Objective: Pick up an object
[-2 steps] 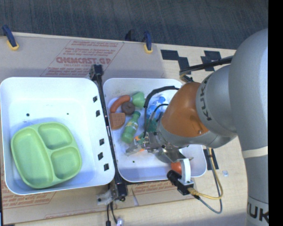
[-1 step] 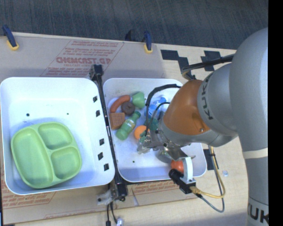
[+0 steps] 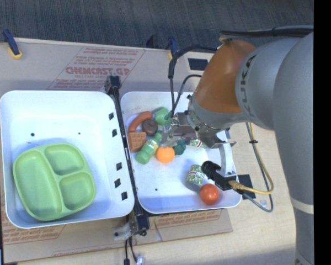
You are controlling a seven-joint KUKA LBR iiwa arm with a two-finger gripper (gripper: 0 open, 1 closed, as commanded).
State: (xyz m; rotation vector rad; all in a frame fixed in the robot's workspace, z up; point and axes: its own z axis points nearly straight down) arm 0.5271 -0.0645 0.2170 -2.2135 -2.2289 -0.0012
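Note:
The right bin (image 3: 171, 200) holds a cluster of small toys at its upper left: an orange ball (image 3: 165, 155), a green bottle-like piece (image 3: 146, 150), a red sausage shape (image 3: 139, 120), a brown round piece (image 3: 149, 127), a tan waffle-like block (image 3: 137, 141) and a green block (image 3: 162, 115). A patterned can (image 3: 196, 176) and a red tomato (image 3: 209, 194) lie near the bin's lower right. My gripper (image 3: 173, 137) hangs low over the cluster, just above the orange ball, next to a dark teal piece (image 3: 180, 147). The wrist hides the gripper tips.
The left bin (image 3: 22, 106) holds a green divided plate (image 3: 54, 180). A black divider (image 3: 121, 148) runs between the bins. The arm covers the right bin's upper right part, and a cable (image 3: 254, 189) loops past its right rim.

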